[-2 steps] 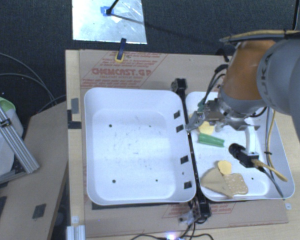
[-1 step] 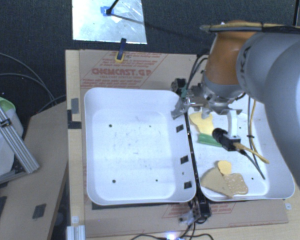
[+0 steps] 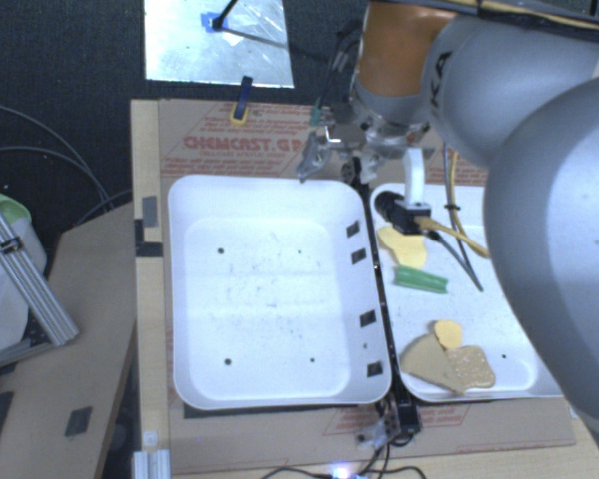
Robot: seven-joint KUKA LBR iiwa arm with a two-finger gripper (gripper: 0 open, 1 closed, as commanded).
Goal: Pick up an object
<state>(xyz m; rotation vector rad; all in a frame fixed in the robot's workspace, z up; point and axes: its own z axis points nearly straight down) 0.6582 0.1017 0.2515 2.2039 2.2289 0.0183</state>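
Note:
The right bin holds a yellow piece near its far left corner, with a green stick just in front of it. Nearer the front lie a small yellow piece and a tan bread-like slice, touching each other. My gripper hangs at the far edge of the left bin, close to the divider between the bins and up-left of the yellow piece. Nothing shows in its grasp. The grey arm with its orange band covers the right side of the right bin.
Both bins rest on a cardboard sheet. A shiny metal plate lies behind it, and a blue and yellow clip sits at the cardboard's far edge. An aluminium frame stands at the left.

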